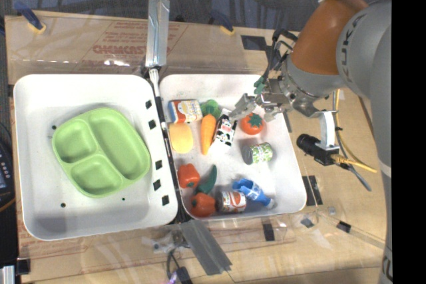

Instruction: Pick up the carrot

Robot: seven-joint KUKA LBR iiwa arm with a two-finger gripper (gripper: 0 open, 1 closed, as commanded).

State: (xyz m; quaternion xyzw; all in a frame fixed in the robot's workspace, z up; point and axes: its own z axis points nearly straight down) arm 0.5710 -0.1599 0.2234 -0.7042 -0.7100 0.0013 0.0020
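The carrot (208, 131) lies left of the jaws (255, 103) (whose state I cannot tell), untouched.

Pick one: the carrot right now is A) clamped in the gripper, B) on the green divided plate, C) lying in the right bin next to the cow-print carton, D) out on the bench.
C: the carrot lies in the right bin, with the cow-print carton just beside it; the gripper is above the tomato, off to the carrot's side.
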